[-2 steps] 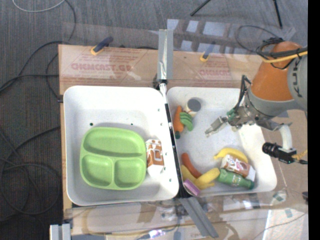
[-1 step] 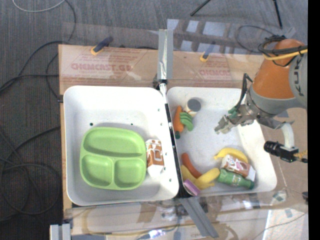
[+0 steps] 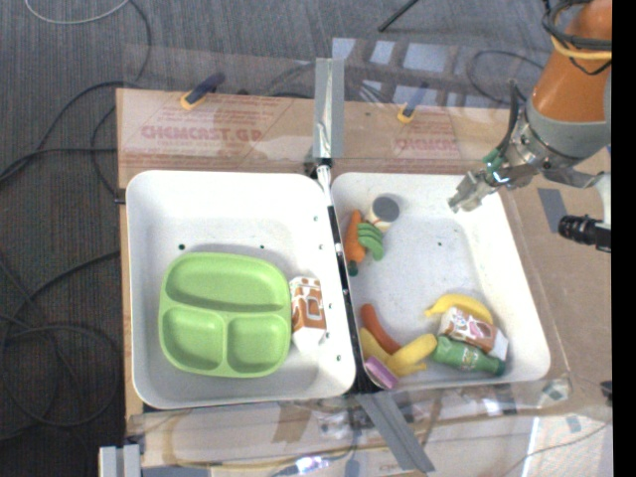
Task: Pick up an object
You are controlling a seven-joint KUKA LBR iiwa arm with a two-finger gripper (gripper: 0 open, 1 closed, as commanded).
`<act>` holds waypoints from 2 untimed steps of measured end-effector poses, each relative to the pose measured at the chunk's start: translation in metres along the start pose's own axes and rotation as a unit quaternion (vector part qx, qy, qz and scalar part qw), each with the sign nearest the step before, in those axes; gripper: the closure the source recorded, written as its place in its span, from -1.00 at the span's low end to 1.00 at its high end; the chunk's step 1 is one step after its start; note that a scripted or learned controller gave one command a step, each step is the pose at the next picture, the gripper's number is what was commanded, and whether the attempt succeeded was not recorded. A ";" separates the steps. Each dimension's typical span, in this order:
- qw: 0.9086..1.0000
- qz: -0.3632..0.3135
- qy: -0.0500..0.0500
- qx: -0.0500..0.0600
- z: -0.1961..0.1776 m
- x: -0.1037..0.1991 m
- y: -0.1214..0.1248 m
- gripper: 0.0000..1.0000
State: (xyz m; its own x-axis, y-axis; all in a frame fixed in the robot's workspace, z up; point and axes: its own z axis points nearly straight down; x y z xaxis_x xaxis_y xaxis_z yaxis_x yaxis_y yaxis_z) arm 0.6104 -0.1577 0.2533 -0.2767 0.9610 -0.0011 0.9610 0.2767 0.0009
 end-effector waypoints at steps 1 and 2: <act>1.000 -0.023 -0.002 0.000 0.157 -0.057 0.045 1.00; 0.995 -0.098 -0.002 0.000 0.060 -0.030 0.052 1.00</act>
State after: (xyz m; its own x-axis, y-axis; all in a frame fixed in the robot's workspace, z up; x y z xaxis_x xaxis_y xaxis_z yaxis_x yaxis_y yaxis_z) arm 0.6690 -0.1721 0.1936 -0.4584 0.8888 -0.0049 0.8888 0.4584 -0.0002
